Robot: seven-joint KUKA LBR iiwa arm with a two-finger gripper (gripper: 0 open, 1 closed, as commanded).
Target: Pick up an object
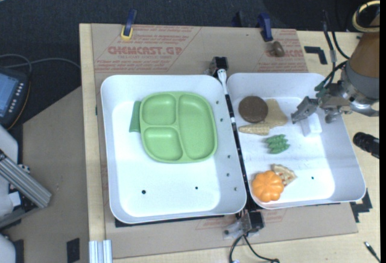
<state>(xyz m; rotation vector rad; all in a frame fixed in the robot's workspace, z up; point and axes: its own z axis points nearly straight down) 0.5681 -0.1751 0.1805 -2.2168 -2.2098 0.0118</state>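
Observation:
The right bin (338, 186) holds several toy foods. A brown round patty (253, 109) lies at its back left, overlapping a tan flat slice (276, 114). A pale corn cob (254, 130) lies just in front of them, and a small green vegetable (277, 144) sits nearer the middle. At the front are an orange pumpkin (267, 186) and a tan wedge (284, 173) touching it. My gripper (303, 120) hangs over the bin's middle right, just right of the tan slice. It is open with nothing between its fingers.
The left bin (120, 165) holds a green divided plate (178, 126) at its back middle. A black divider clip (220, 66) sits between the bins at the back. Blue and yellow clamps (128, 25) grip the board's far edge.

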